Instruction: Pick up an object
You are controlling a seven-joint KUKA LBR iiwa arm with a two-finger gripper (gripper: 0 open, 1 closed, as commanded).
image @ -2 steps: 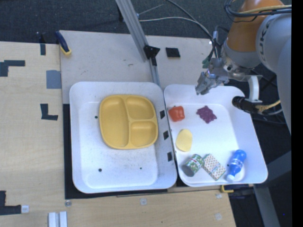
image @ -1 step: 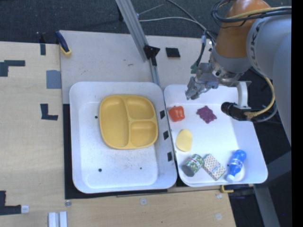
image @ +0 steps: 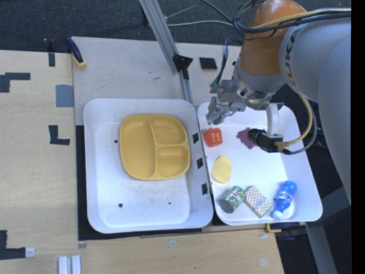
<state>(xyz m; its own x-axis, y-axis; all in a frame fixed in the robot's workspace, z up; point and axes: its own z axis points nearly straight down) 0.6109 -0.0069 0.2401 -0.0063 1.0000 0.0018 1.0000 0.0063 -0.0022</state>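
We see a small red object (image: 213, 137) near the far left corner of the right bin (image: 302, 178), with the gripper (image: 215, 116) hanging just above it; whether it is spread or closed we cannot tell. Nearby lie a purple piece (image: 246, 136), a yellow lump (image: 222, 169), a green can (image: 232, 198), a patterned box (image: 257, 201) and a blue bottle (image: 284, 198). The left bin (image: 102, 170) carries a yellow divided plate (image: 154, 146).

yellow tray (image: 154, 147) | red block (image: 213, 137) | purple piece (image: 246, 136) | blue bottle (image: 284, 198) | white bins (image: 97, 153)
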